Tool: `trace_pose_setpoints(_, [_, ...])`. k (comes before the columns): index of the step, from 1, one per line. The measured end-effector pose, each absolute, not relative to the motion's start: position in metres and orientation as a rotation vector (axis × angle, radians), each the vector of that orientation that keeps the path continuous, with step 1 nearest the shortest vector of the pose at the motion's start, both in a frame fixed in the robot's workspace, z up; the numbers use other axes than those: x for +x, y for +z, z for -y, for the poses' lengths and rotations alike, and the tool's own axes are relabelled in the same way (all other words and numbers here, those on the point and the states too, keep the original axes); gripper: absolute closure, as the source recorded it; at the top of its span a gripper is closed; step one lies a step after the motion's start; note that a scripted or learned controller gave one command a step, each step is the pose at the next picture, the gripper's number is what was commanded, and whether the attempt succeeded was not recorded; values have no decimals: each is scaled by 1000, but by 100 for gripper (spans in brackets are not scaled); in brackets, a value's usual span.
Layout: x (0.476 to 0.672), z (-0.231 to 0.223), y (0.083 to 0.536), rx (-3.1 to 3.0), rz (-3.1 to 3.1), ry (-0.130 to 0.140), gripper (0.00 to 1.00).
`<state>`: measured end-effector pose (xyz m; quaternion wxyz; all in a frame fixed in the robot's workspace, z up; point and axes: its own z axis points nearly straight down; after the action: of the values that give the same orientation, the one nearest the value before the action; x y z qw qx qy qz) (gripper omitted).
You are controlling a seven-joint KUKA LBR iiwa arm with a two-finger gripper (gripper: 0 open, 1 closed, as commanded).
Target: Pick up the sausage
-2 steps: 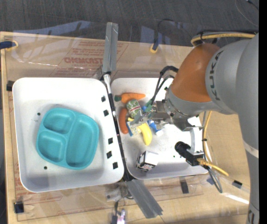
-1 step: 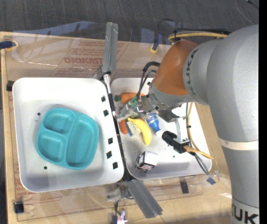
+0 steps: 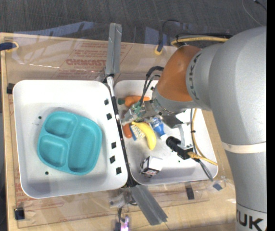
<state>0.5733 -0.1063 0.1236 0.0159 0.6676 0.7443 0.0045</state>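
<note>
Grey arm point(image 3: 238, 105) with orange band above right white bin point(image 3: 209, 143).
Fingers' state could not be told; yellow banana point(image 3: 148, 134) lay beside the orange sausage point(image 3: 136, 100).

one fixed overhead camera, slanted down on both white bins point(image 3: 60, 88)

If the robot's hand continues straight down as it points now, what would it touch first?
Probably the yellow banana in the right white bin; the hand hangs close above it, but depth is unclear.

Grey arm point(image 3: 233, 95) reaching from right, pincer point(image 3: 140, 110) lowered, seemingly pointing left
</note>
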Motion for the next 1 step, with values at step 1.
trace_pose_setpoints(1, [563, 116, 102, 1991, -2388, 0, 0])
